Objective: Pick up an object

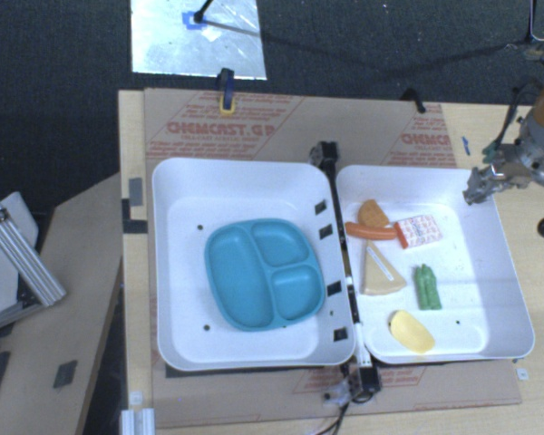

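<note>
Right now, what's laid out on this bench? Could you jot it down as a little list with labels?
left bin: holds a blue divided tray
right bin: holds six small items
items: brown round piece, orange sausage shape, red-and-white packet, pale wedge, green piece, yellow piece
gripper: above the right bin's far right corner, holding nothing that I can see
arm: reaches in from the right
under the bins: brown cardboard sheet
</note>
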Available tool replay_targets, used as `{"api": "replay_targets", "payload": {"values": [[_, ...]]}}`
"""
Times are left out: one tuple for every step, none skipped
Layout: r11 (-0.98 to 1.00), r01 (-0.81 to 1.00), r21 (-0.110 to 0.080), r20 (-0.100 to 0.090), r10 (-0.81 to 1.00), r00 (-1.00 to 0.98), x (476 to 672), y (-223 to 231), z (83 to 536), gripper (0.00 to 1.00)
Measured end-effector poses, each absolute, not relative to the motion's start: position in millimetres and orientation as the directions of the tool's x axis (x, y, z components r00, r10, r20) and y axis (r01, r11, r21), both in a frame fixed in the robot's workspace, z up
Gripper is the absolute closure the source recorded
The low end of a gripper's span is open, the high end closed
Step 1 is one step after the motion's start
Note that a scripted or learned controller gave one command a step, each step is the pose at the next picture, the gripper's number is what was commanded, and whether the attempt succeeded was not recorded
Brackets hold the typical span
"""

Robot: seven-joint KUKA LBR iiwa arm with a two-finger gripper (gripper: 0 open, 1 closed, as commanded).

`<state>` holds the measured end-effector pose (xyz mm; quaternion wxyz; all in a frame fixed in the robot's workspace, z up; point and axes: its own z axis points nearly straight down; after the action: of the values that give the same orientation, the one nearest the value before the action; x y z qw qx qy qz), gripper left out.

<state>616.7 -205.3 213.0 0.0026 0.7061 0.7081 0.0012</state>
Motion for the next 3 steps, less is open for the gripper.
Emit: {"api": "replay_targets", "payload": {"values": [[0.005, 1.0, 0.005, -0.002, 1.0, -0.005, 618.0, -205, 234, 1.0], [0.007, 1.0, 0.001, 0.0, 1.0, -0.007, 613.9, -159, 225, 1.0], [0.009, 1.0, 0.001, 0.001, 1.0, -0.009, 618.7, -109, 220, 1.0]]}}
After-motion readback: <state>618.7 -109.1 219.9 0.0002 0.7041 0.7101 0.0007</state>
